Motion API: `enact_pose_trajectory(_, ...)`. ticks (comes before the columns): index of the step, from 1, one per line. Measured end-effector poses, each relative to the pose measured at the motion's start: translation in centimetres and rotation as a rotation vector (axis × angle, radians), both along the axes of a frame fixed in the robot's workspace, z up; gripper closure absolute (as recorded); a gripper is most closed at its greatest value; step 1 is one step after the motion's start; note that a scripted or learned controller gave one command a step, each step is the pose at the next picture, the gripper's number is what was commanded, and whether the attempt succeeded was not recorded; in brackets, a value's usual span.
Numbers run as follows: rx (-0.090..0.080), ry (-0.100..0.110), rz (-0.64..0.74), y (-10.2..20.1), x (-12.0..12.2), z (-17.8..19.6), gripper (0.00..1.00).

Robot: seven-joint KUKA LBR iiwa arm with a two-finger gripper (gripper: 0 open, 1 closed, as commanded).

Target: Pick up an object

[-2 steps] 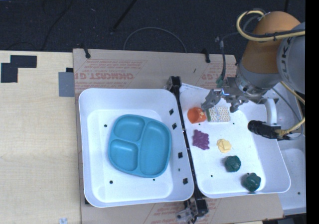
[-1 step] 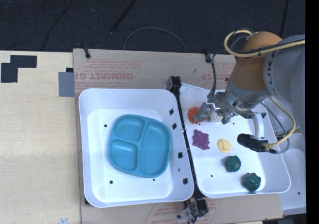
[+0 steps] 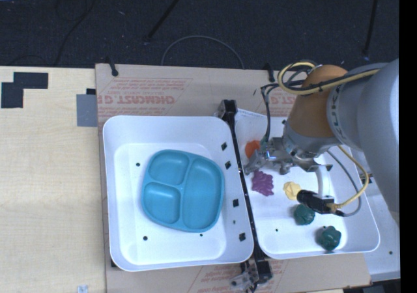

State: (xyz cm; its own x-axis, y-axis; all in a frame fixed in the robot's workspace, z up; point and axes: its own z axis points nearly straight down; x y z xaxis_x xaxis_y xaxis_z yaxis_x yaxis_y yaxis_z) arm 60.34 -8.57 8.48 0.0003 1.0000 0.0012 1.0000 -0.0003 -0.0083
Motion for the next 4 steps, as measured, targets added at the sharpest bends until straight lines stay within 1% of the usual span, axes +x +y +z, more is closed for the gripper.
enact_pose_trajectory(1, 0.0, -0.004, -0.005, 0.0, -0.1, 0.2, 0.0)
enact_pose_trajectory(2, 0.001, -0.002, -0.01, -0.2, -0.1, 1.2, 1.0)
enact_pose_trajectory(3, -0.001, -0.011, -0.007, -0.1, -0.4, 7.5, 1.0)
enact_pose_trajectory(4, -0.001, -0.009, -0.01, -1.0, -0.8, 12.1, 1.0)
